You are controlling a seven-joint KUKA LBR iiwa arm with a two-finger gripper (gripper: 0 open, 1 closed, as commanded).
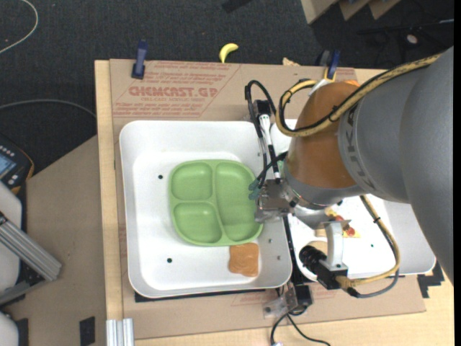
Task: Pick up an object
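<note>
Camera view: the gripper point(265, 202) is hanging over the left bin point(137, 193) at its right wall, touching the green divided plate point(212, 202) at its right edge; the plate is lying leftward. Jaw state cannot be told.

The worktop point(180, 85) is a pale brown board with red lettering printed along its far part. Two white bins sit on it side by side: the left bin point(140, 215) takes up most of the left half, the right bin point(403, 251) is largely hidden under the arm. Two blue clamps point(139, 60) grip the far edge, one at the left corner, one further right
</note>
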